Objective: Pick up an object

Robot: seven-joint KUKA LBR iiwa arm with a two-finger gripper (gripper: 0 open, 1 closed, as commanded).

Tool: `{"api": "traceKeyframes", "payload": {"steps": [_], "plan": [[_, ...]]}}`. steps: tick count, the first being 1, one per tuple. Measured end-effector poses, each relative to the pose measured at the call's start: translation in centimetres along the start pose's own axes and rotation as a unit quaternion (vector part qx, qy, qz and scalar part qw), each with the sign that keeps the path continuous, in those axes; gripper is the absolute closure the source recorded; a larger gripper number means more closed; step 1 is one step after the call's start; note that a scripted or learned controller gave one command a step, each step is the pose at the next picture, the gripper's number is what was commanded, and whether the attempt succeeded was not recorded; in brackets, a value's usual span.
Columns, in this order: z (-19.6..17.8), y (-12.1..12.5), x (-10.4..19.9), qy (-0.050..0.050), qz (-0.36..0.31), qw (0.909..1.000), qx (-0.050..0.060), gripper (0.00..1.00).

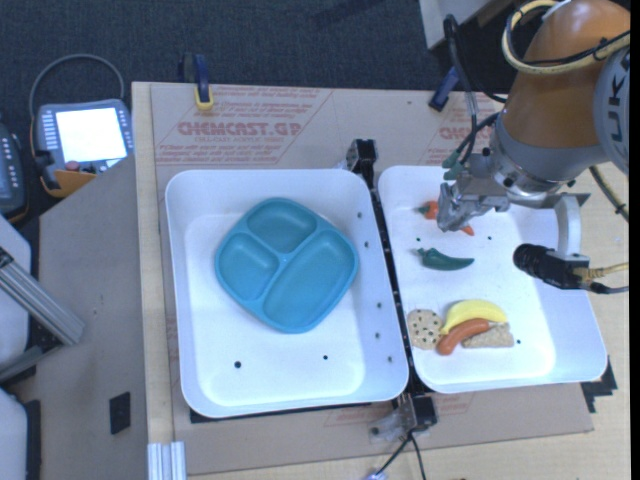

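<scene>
In the right bin, my gripper hangs low over the far left part. An orange carrot-like piece pokes out on its left, and an orange tip shows at its lower right; the middle is hidden under the gripper. A dark green pepper lies just in front of the gripper, apart from it. Near the front of the bin sit a speckled cookie, a yellow banana, a red sausage and a slice of bread, bunched together.
The left bin holds a blue divided plate in its middle. A black clamp sits at the far end of the seam between the bins. The arm's orange band looms over the right bin's far side.
</scene>
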State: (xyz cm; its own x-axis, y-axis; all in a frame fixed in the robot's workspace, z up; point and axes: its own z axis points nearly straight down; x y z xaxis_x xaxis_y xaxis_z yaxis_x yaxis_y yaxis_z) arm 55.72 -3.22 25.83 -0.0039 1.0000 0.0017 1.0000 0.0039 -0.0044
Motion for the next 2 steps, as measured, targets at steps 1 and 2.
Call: {"api": "traceKeyframes", "payload": {"steps": [1, 2], "plan": [[-0.1, -2.1, 5.1, 0.000, 0.000, 1.0000, 0.000, 1.00], [1.7, -3.7, 10.7, 0.000, -0.001, 1.0000, 0.001, 1.00]]}}
